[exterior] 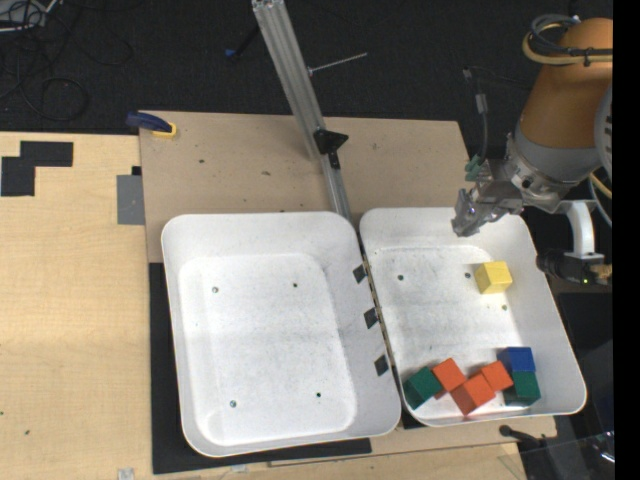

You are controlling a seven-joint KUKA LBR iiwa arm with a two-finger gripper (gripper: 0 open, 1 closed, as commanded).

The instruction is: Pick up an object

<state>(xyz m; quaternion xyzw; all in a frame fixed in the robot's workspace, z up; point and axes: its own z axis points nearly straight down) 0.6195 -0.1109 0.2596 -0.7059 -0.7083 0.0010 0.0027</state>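
Observation:
A yellow block (pixel 493 276) lies alone in the upper right part of the right bin (pixel 430 268). At that bin's near edge sits a cluster of blocks: a green one (pixel 423 385), an orange one (pixel 449 373), a larger orange-red one (pixel 477 388), a blue one (pixel 517 359) and a dark green one (pixel 522 387). My gripper (pixel 468 218) hangs over the right bin's far edge, above and to the left of the yellow block. Nothing shows between its fingers.
The left bin (pixel 200 258) lies beside the right one, with black clips (pixel 368 316) along the shared wall. A slanted aluminium rail (pixel 295 78) rises behind the bins. A blue and yellow tool (pixel 152 123) rests at the bench's far left corner.

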